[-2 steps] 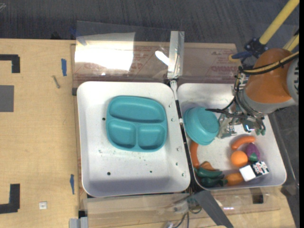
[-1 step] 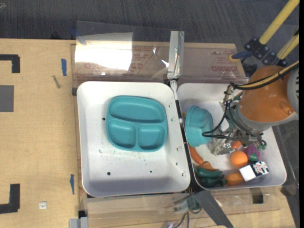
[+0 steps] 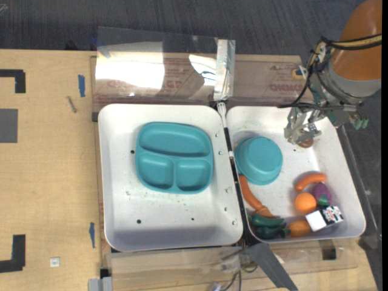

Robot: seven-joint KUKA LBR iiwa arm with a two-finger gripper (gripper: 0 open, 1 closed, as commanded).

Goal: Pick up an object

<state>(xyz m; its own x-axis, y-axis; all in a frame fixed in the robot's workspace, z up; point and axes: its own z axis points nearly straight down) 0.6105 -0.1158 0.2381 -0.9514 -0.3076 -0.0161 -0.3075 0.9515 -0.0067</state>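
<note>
Claw (image 3: pixel 302 135) hanging low over the far right corner of the right bin (image 3: pixel 348 232), something small and brownish at its tips; grip unclear, cannot tell whether clenched. Nearby in that bin, a teal bowl (image 3: pixel 260 158) upside down, with toy food (image 3: pixel 303 205) heaped along the near edge. Left bin (image 3: pixel 115 223) holding a teal divided plate (image 3: pixel 174 156).

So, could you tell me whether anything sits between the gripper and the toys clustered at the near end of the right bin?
Nothing visible does. The gripper hangs over the right bin's far end; bare floor separates it from the toy cluster. The teal bowl sits off to the side.
</note>
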